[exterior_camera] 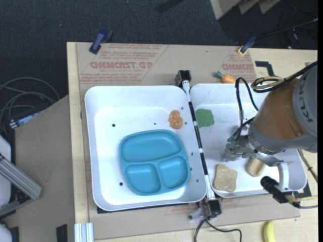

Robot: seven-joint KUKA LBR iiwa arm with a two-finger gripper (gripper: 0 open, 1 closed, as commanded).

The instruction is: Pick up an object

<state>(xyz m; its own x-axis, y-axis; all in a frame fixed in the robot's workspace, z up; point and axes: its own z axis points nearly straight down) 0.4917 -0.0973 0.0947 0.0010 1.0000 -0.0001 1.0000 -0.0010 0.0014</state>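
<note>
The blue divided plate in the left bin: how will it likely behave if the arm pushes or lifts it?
The blue divided plate looks like rigid moulded plastic, so it probably stays stiff. It lies flat and wide, so it should slide, not roll or tip. Its smooth low rim may be hard to grip.

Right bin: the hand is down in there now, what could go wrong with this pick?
The hand hangs over bare floor of the right bin, between the green piece and the bread slice, so it may well close on nothing. The wrist hides part of the tan block, which could get knocked. The bin divider is close enough to be clipped.
</note>
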